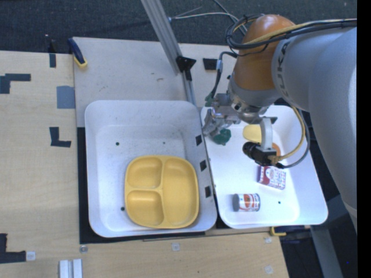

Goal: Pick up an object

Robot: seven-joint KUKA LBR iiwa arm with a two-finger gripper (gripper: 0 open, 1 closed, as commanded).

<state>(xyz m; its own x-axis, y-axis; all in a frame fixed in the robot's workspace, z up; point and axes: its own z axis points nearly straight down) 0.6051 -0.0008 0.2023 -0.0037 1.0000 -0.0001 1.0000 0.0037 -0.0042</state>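
A: Claw (215, 122) position?
B: Over the right bin's (301, 213) upper-left corner, just above a small green object (221, 136). Opening: cannot tell.
A: Other contents?
B: Small can (247, 202), red-and-white packet (272, 177). Left bin (101, 155): yellow divided plate (162, 191).

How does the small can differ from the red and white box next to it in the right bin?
The small can is round and lies on its side; the red and white box is flat and rectangular. The can is nearer the bin's front edge; the box lies farther back, close to the arm's black part. Both rest on the right bin floor, apart.
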